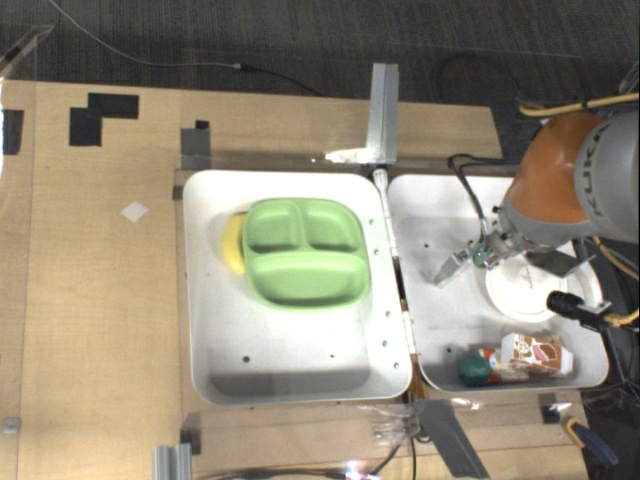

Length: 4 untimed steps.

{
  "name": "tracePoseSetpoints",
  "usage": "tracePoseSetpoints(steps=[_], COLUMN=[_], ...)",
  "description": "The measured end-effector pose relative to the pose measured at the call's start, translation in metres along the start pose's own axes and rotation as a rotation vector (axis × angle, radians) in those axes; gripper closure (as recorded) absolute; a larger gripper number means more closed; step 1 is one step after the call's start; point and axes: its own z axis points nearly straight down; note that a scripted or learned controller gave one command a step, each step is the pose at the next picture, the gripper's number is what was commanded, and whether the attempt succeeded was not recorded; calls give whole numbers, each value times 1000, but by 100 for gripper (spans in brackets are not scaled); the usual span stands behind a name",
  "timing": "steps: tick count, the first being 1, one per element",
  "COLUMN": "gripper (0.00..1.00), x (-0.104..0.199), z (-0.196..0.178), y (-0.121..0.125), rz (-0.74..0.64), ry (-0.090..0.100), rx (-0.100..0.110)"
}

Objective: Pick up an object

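the camera view looks down at a slant on a wooden desk [90,298] that carries two shallow white bins side by side. the left bin [220,368] holds a green divided tray [303,251] lying upside down, its three compartments showing as raised humps. a yellow object [232,245] pokes out from under the tray's left edge, touching it; most of it is hidden, so its kind cannot be told.

the right bin [440,308] holds a white round plate [525,290] toward its right side, partly covered by the arm. near the bin's front wall lies a small carton or pouch [532,355] with red and white print, on its side, and just beside its left end sits a dark green round object [474,370], touching or nearly touching it.

the grey arm [610,183] reaches in from the right, its orange band [553,173] above the wrist. the claw [455,265] points down and left into the right bin, over bare bin floor just left of the plate. it is too small and blurred to tell whether it is released or clenched, and nothing can be seen gripped in it. the carton and green object lie well apart from it, nearer the front.

black cables run along the arm and across the dark floor [300,18] behind the desk.
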Motion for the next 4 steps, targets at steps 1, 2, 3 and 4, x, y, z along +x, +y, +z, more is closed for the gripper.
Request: tracePoseSetpoints(steps=[1, 2, 3, 4], gripper=[0, 100, 100, 0], x=[40, 38, 96, 96], z=[-1, -15, -98, -98], y=[-10, -7, -12, -12], rz=[11, 11, 106, 106], ry=[0, -9, 3, 3], rx=[-1, -11, 3, 3])
